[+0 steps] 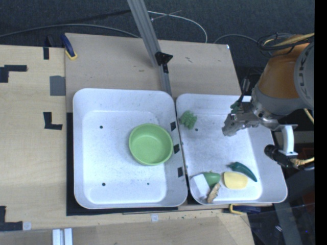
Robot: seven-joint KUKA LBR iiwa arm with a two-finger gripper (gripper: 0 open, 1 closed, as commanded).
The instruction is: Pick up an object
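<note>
My gripper (231,128) hangs over the upper right part of the right bin (265,188), with nothing visibly between its fingers. A small green leafy toy (188,119) lies at the bin's upper left, well left of the gripper. Along the bin's front edge lie a yellow rounded piece (235,180), a dark green pepper-like piece (243,170), a green cone-shaped piece (211,178) and a small tan stick (213,192). A light green bowl (150,144) sits in the left bin (87,137).
A grey metal pole (145,27) slants down from the top to the divide between the bins. Cables lie on the dark floor behind the bench. A blue and yellow clamp (68,46) sits at the board's back left corner.
</note>
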